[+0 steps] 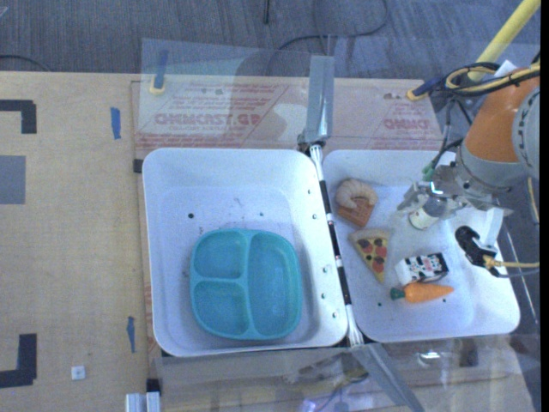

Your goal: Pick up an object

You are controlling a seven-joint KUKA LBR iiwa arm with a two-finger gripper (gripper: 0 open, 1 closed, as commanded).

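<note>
Picking not yet secured: small cream-white object (420, 219) sits on the floor of the right bin (506, 316), far-right part, directly under the gripper (431, 197). Looks like the intended target, judging by where the arm hovers. Fingers too blurred and small against the white floor to tell whether spread or pinched, so grip state unclear; no claim of a hold. Object partly covered by the gripper body, shape hard to read.

Moving outward in the same bin: croissant-like pastry (355, 199) left of the gripper, well clear of it. Pizza slice toy (373, 254) nearer and left. Small black-and-white carton (422, 267) lying flat just near of the target, with carrot toy (422, 293) touching or just beside its near edge. Loose scatter leaves approach room from above.

Left bin (171, 178) holding a teal divided plate (246, 284) flat in its near half, away from the action. Grey arm with orange band (497, 131) reaching in from the right.
</note>
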